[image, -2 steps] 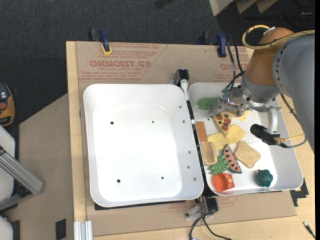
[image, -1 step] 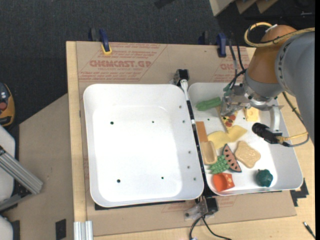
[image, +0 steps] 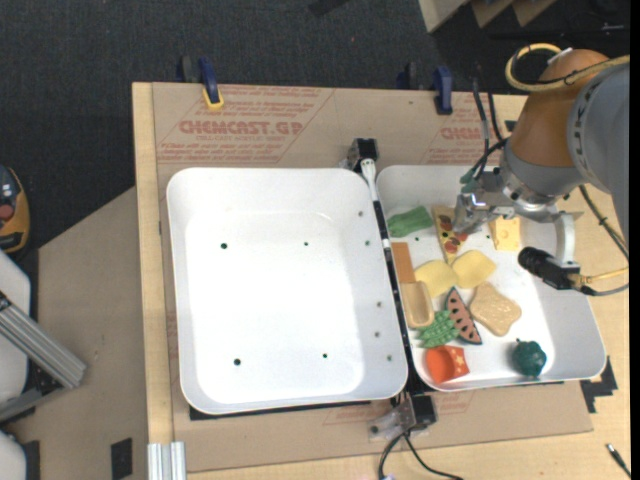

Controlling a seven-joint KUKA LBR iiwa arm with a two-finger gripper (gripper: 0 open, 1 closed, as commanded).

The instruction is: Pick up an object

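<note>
I have the pincer (image: pixel 462 220) low in the right bin (image: pixel 580 343), over the small red-and-yellow piece (image: pixel 448 230) at the top of the toy pile. I can't tell its state; the wrist hides the tips.

To do this well, I'd centre on that small piece, drop straight, and keep off the green leaf (image: pixel 409 220) just left and the yellow cheese wedge (image: pixel 506 233) just right. Things are crowded, so a skewed descent likely nudges neighbours.

Toys look like hard moulded plastic, smooth and probably slippery: a pale yellow lumpy chip (image: pixel 472 267), a tan bread slice (image: pixel 495 310) with a rough-looking face, a watermelon wedge (image: pixel 462 318) with dark seeds, a red pepper (image: pixel 447 363), a round dark green fruit (image: pixel 528 357) alone near the front rim, and an orange stick (image: pixel 402 262) along the left wall.

The left bin (image: pixel 200 268) is glossy white with rounded corners. The desk (image: pixel 160 138) is printed brown board.
</note>
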